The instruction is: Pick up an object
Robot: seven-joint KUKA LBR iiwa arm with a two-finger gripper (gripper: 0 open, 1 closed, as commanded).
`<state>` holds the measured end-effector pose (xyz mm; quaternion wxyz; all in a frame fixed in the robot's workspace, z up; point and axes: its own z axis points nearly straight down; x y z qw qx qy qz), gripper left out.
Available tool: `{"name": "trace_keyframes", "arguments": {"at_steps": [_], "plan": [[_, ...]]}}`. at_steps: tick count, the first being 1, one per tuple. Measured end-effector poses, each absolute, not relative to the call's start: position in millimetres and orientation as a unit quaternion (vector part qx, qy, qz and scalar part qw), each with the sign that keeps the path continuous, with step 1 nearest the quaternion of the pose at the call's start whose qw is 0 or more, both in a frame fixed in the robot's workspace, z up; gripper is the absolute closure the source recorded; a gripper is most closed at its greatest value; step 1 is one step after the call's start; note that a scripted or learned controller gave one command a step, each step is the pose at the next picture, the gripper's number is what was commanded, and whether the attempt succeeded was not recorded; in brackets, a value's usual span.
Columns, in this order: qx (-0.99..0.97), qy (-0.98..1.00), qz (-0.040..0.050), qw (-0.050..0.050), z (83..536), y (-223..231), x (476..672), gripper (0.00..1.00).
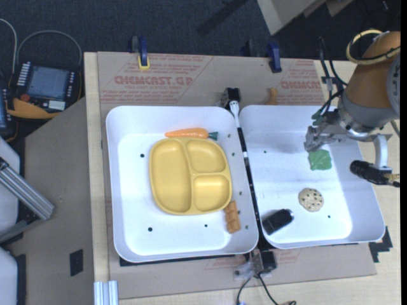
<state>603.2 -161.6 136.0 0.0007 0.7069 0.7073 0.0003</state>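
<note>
The green object (320, 160), a soft, lumpy, leaf-like piece, lay in the right bin (273, 132) toward its far right, long axis running roughly away from the camera. The tool (317, 140) touched its upper end, hiding it; whether it was open or closed could not be told. A round speckled cookie (311, 199) and a black block (277, 220) lay nearer.
</note>
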Motion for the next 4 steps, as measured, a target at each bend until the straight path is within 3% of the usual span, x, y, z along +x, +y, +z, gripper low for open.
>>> {"name": "trace_keyframes", "arguments": {"at_steps": [2, 3, 4], "plan": [[0.707, 0.708, 0.0016, 0.003, 224.4, -162.4, 612.4, 1.0], [0.706, 0.709, -0.0002, -0.002, 218.0, -116.0, 592.6, 1.0], [0.706, 0.709, -0.0002, -0.001, 218.0, -68.4, 589.5, 1.0]]}}
